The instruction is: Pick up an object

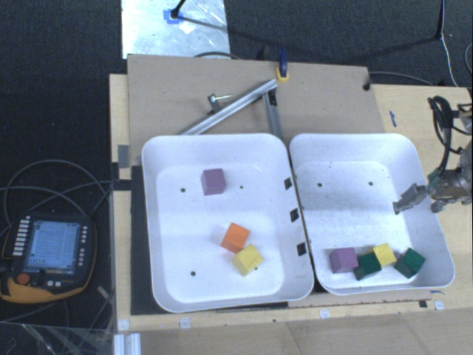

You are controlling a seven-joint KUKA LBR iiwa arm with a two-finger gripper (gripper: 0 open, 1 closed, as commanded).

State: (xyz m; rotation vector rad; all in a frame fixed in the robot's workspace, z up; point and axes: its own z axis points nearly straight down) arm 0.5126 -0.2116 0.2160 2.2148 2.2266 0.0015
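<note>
- Two shallow white bins sit side by side on the bench: we label them the left bin (159,198) and the right bin (347,150).
- In the left bin we see three cubes. A purple cube (213,181) lies toward the far side, well apart from the others. An orange cube (235,237) and a yellow cube (247,259) lie near the front, touching at a corner.
- In the right bin we see four blocks in a row along the front wall: a mauve cube (343,259), a dark green block (366,265), a small yellow cube (383,254) and a green cube (409,262). The dark green block and the small yellow cube touch each other.
- The gripper (411,197) hangs over the right edge of the right bin, above and apart from the row of blocks.
- We see no object between the fingers; we cannot tell whether they are spread or closed.
- A teach pendant (46,255) lies on the floor left of the bench.
</note>
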